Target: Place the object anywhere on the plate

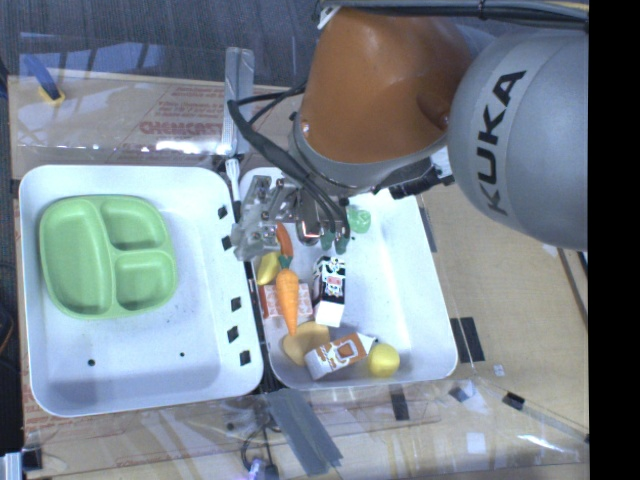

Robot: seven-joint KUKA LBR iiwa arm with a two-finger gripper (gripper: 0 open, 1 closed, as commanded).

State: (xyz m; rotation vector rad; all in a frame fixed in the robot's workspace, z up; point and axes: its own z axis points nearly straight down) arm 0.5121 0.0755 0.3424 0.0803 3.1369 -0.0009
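camera view puts the tool [268, 223] low at the right bin's [420, 298] left wall above the carrot [287, 300], grip state unreadable, so picking comes before reaching the green plate [105, 256].

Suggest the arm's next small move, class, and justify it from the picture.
Probably lower the claw a little onto the carrot just below it in the right bin. The toys all lie there together, and the green plate in the left bin has nothing on it yet.
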